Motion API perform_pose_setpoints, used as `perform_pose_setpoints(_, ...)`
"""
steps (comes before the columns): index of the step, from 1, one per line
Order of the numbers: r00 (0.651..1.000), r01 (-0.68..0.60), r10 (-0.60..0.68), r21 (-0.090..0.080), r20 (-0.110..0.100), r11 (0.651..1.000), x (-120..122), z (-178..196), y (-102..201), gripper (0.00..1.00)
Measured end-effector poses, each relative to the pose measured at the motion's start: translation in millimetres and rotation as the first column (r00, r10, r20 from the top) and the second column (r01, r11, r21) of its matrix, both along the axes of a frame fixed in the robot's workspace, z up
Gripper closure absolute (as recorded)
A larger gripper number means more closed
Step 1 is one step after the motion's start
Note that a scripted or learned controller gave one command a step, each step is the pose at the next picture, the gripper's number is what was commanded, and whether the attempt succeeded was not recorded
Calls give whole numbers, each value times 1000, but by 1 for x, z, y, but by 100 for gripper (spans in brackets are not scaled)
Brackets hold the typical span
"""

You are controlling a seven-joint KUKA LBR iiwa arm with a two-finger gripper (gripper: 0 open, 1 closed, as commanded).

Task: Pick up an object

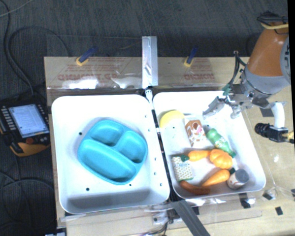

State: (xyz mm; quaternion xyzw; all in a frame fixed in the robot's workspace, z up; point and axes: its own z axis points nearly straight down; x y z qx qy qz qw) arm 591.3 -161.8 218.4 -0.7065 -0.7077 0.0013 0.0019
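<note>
Left bin (66,159): holds a blue divided tray (112,150) at its centre.
Right bin (255,158): yellow ball (170,118) at 11 o'clock; small carton (194,132) and green bottle (219,141) near centre; orange vegetables (219,158) and a carrot (215,177) toward 5 o'clock; a checked packet (182,168) at 7 o'clock.
Gripper (223,105): hangs over the right bin's 1 o'clock corner, fingers spread apart, nothing between them.
</note>
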Motion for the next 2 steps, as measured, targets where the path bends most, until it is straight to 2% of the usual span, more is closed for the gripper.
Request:
perform_pose_setpoints(1, 1000, 1, -1, -4, 2, 1000, 31, -125, 31, 0)
perform_pose_setpoints(2, 1000, 1, -1, -2, -2, 1000, 30, -119, 31, 100)
